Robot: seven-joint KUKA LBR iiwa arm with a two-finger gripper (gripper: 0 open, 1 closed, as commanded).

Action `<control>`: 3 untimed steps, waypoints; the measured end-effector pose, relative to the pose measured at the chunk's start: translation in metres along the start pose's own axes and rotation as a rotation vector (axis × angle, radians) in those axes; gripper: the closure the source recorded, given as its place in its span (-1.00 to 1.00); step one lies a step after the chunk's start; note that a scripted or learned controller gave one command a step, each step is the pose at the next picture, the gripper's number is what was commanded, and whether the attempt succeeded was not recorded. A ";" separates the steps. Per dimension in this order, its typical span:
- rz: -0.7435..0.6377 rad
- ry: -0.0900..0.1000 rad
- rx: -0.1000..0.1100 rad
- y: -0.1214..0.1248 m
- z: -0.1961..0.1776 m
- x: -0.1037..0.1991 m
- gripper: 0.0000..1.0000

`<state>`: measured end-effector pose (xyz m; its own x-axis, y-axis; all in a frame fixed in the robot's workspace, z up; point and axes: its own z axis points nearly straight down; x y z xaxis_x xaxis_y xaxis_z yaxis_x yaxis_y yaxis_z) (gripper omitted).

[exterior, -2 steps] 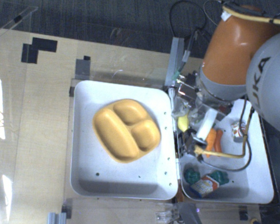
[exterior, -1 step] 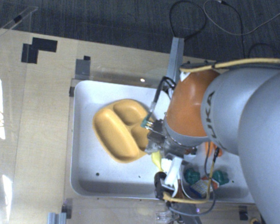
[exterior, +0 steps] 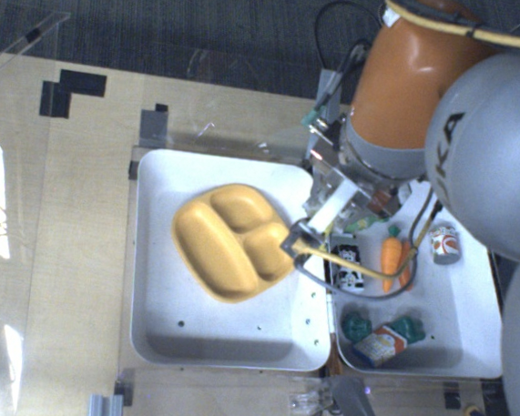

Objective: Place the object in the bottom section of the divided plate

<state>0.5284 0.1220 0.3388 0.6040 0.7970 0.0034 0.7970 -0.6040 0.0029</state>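
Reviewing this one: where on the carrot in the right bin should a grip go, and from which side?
Grip the carrot across its orange body, just below the green top, coming straight down from above. It lies flat in the right bin with its length running up-down in the view, so closing left-right spans its narrow width. The tapered lower end would likely slip.

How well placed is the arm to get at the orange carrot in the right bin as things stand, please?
Probably yes. The carrot lies uncovered in the right bin, with nothing on top of it. The arm hangs just to its left, above the edge between the two bins, so a short move should bring it over.
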 end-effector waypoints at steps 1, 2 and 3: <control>0.095 -0.004 0.004 -0.046 0.085 -0.009 1.00; 0.370 -0.001 0.001 -0.036 0.061 -0.021 1.00; 0.696 0.000 0.000 0.018 0.003 -0.009 1.00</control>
<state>0.5372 0.1035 0.3362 0.9745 0.2244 0.0049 0.2244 -0.9745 0.0004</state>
